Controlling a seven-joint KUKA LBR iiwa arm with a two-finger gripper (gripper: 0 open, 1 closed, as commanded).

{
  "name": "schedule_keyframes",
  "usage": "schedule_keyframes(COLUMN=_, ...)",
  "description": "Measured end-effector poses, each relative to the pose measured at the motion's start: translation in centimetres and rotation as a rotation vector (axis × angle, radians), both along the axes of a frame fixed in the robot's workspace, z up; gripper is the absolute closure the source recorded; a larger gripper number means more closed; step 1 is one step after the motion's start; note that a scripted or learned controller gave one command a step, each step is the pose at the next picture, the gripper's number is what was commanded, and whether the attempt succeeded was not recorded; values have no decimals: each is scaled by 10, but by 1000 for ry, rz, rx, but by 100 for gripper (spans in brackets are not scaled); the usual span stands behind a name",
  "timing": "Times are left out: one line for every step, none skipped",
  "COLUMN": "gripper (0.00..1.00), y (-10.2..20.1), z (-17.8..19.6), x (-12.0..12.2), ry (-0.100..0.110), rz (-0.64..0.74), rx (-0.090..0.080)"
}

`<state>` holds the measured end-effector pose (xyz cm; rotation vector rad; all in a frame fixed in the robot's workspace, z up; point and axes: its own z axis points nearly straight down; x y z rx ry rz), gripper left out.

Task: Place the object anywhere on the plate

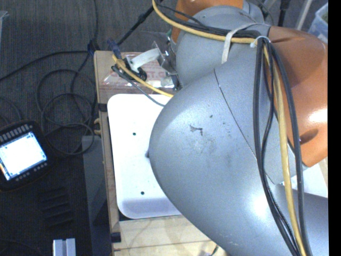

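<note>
1. Arm. The grey arm (224, 159) enters from the right and spans most of the view. Its orange band (298, 89) lies at the right edge. Black and yellow cables run along its upper side.

2. Gripper. The gripper (166, 63) is at the top of the view, above the far edge of the bin. The arm body and cabling screen it. Whether it is released, clenched or grasping anything cannot be told.

3. Bin. One white bin (128, 159) shows left of the arm. Its left wall and near corner are visible. The arm covers the rest. Three small dark dots mark the visible floor of the bin.

4. Object and plate. The arm covers the area where they would lie. The position of the object and of the plate cannot be told.

5. Far end. Just beyond the bin's far edge lies a reddish mottled patch (120, 76). Its identity cannot be told.

6. Worktop. The wooden worktop (149, 233) carries the bin. Its pale edge runs along the bin's left side and near side.

7. Surroundings. Left of the worktop is a dark floor (48, 36) with looped black leads (64, 108). A handheld pendant (21, 154) with a lit screen lies near the left edge, well apart from the bin.
</note>
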<state>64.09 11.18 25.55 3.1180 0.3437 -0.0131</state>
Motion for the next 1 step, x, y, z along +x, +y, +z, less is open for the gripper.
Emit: schedule_keyframes(gripper=0, y=-61, z=-19, x=22, ry=0, rz=-9, rx=-1)
